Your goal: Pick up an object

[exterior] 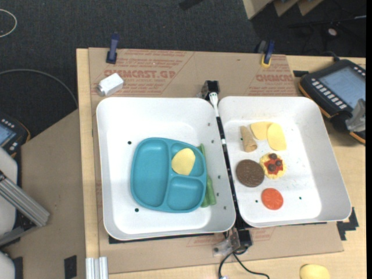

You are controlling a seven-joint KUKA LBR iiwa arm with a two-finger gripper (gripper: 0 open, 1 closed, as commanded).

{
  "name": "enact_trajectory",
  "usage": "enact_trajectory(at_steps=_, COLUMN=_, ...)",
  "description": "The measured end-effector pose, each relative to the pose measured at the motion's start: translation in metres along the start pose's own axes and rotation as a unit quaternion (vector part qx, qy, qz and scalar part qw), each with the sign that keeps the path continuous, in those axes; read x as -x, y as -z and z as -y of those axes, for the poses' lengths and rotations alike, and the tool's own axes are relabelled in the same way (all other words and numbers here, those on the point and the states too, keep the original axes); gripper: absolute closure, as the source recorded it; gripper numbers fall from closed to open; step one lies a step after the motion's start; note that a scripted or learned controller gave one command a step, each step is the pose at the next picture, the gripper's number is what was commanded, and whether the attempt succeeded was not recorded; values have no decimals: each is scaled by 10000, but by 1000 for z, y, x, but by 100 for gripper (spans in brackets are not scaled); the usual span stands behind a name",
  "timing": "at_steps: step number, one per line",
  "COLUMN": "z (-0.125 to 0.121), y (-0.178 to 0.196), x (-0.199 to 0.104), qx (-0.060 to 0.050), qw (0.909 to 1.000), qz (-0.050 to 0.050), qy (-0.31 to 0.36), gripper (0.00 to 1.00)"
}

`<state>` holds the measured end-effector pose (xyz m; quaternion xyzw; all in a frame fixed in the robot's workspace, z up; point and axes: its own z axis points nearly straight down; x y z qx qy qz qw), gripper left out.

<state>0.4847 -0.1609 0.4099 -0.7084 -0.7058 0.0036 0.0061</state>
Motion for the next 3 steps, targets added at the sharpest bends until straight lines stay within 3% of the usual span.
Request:
enact_trajectory(at_steps=1, z=-30, y=133, x=-56, qx=160, qw=9999, qz=32, qy=57, gripper=100)
enact_trajectory(at_steps=2, z=8, y=-8, x=-48, qx=-10, qw=10000, qz=3, qy=1, gripper=100)
enact_trajectory(at_steps=3, z=6, y=94, x=-78, qx=139, qw=9999, qz=26, qy=38, gripper=100)
